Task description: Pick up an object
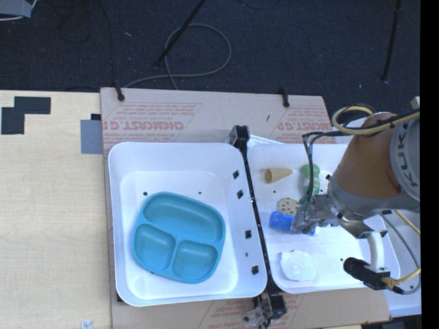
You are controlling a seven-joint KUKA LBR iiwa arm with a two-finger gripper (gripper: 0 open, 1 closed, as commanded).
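Observation:
The right bin (329,279) holds several small things. A tan cone (278,175) lies near its back, and a green object (311,178) stands to the cone's right. In the middle are a beige cookie with dark spots (287,204) and a blue object (280,221). A white, pale lump (298,266) rests near the front edge. My gripper (304,223) hangs low in this bin, right beside the blue object and touching or nearly touching its right end. The arm's grey body hides the bin's right part.
The left bin (123,184) contains a blue divided plate (179,236) with three compartments. A black divider bar (250,218) runs between the bins. Cardboard lies under both bins, and a wooden bench top spreads to the left.

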